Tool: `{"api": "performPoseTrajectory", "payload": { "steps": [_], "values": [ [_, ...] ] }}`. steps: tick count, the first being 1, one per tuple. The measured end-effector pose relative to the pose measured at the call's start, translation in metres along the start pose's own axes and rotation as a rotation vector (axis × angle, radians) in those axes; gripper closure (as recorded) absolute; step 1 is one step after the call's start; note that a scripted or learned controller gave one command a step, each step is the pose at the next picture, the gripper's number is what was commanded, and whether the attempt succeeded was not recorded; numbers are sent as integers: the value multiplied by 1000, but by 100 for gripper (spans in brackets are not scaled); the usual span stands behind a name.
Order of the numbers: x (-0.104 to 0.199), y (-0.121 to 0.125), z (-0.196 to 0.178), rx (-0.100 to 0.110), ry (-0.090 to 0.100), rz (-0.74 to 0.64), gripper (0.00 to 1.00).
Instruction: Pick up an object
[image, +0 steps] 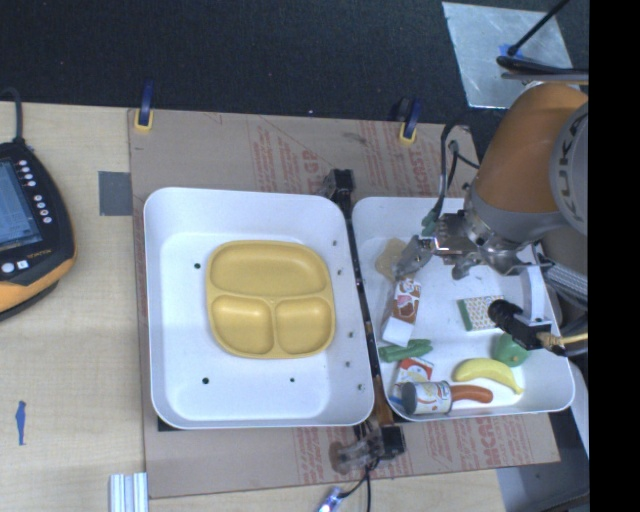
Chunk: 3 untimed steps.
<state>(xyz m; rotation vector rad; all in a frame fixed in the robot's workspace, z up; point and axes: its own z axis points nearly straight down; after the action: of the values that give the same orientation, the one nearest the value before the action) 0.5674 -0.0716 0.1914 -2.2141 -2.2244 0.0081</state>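
Camera view is taking in, at the counter's left edge, a black and orange teach pendant (25, 235) lying flat. Moving right, the left shallow white plastic bin (170, 300) is carrying a yellow three-compartment plastic plate (270, 298) near its middle. Further right, the right shallow white plastic bin (372, 215) is holding the candidates for picking: a tan flat piece (390, 257) near its far-left corner, a red and white packet (404, 301) below it, a green pod-shaped toy (406, 350), a printed can (425, 397) lying at the near edge, a yellow toy banana (488, 373), and a green patterned card (479, 312). The end effector (412, 258) is hovering over the bin's far-left part, just beside the tan piece, its fingers looking slightly parted and holding nothing.

Judging from this, the grasp is going well only if the end effector is centring over one item, likely the tan piece or packet, descending straight, and avoiding the bin wall close by.
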Motion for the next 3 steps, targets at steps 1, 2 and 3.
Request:
{"api": "performPoseTrajectory", "payload": {
  "steps": [1, 2, 3],
  "values": [
    [-26, 1, 32, 1, 0, 0, 0],
    [-24, -17, 65, -3, 1, -1, 0],
    [-24, 39, 100, -1, 1, 0, 0]
  ]
}}
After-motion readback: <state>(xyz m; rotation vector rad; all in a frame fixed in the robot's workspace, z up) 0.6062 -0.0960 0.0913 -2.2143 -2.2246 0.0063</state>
